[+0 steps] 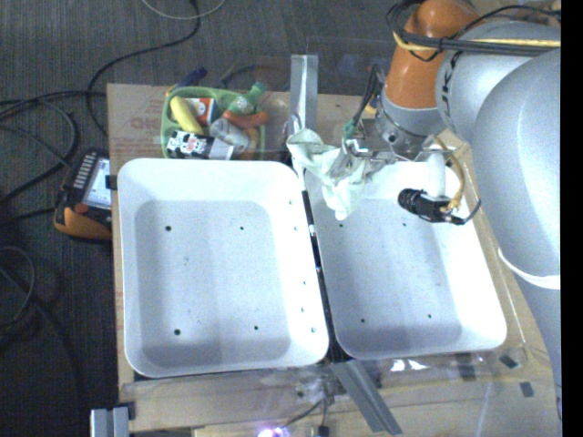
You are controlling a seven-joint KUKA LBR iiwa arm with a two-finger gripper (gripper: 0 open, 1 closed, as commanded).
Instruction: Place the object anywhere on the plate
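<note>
Seen from the overhead camera, the grey arm is reaching in over the far edge of the right bin (474, 330), its gripper (357, 153) sitting against a crumpled white cloth (330, 173) draped over the divide between the bins; whether the jaws are clamping it cannot be told. No plate is identifiable, so the step looks like pick-up, with locating the plate coming next.

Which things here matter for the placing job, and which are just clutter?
Job:
- gripper
- crumpled white cloth, hanging at the gripper over the right bin

Lying about:
- left bin
- green basket of toys behind it
- orange device on the floor
</note>
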